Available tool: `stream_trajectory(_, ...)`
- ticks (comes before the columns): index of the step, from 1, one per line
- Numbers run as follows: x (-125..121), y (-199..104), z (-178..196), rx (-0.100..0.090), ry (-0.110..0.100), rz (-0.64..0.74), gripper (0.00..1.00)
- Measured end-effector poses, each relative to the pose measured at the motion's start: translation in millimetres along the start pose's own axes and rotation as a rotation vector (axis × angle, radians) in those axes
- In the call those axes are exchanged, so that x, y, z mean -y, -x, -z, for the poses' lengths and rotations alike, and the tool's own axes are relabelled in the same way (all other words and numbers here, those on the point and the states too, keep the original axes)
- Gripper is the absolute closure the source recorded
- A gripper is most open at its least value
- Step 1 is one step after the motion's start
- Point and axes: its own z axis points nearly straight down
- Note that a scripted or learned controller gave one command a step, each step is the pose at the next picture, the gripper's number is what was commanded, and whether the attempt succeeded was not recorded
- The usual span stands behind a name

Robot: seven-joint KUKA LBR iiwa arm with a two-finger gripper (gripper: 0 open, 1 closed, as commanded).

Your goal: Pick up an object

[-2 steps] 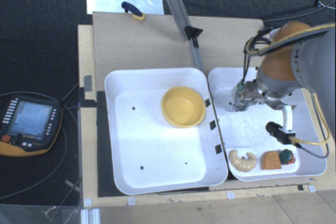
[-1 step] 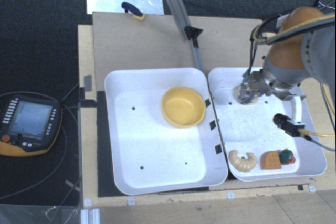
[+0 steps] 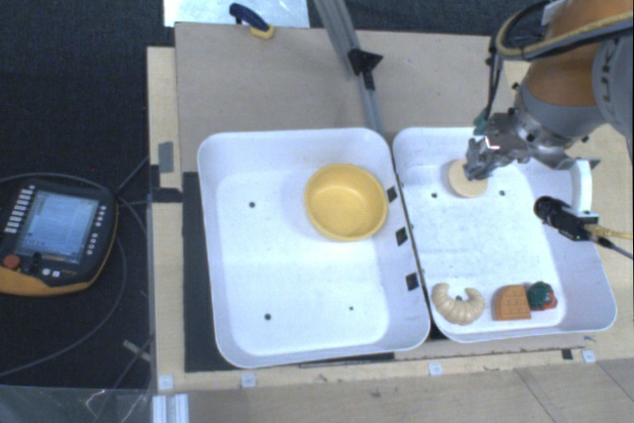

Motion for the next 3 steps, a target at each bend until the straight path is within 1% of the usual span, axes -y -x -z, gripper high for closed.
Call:
stream_trajectory(1, -5.7, -46.7, 12.1, -0.001, -0.003, 0.004, 1.00)
stream_trajectory(3, -30.2, -137.1, 31.6, -0.001, -0.002, 0.003, 1.00)
